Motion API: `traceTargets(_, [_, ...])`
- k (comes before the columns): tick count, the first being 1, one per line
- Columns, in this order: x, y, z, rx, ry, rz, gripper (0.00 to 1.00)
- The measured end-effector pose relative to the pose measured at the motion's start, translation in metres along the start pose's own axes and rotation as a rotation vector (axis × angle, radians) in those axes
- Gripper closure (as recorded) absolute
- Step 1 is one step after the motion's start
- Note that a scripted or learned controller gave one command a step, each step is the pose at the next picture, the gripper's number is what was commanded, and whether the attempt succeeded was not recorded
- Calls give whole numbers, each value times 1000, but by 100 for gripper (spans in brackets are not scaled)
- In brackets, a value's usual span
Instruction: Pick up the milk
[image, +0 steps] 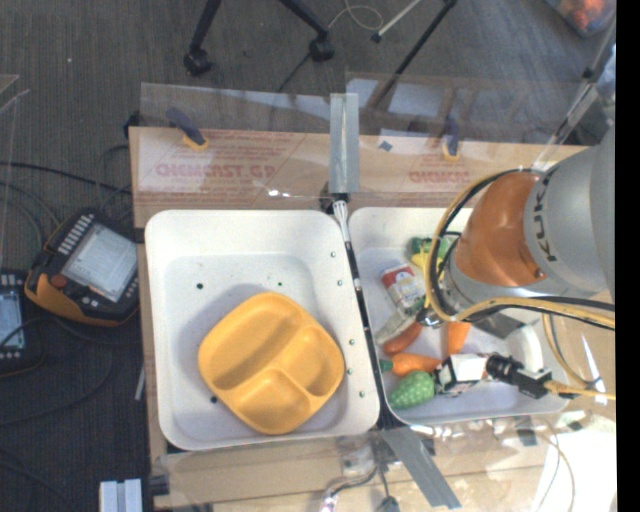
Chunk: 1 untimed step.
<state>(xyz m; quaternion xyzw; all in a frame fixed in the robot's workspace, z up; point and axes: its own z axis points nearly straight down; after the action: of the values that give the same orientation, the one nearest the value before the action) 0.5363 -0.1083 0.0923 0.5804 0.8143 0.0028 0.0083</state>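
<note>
Jaws state cannot be told; the gripper (440, 318) is hidden under the arm's orange band, low over the right bin (368, 262). The milk (402, 287), a small carton, is seen lying near that bin's left wall, among carrots (408, 338). Risk: clutter crowds it, so a neighbour may be grabbed instead. A yellow tray (270, 362) sits in the left bin.

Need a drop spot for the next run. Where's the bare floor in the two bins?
Left bin: bare floor along the far and left walls, around the yellow divided plate. Right bin: crowded, with carrots, a green toy and small packages under the arm; a bare strip at its far-left corner.
</note>
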Motion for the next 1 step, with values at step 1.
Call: traceTargets(1, [-16, 39, 2, 4, 4, 266, 0])
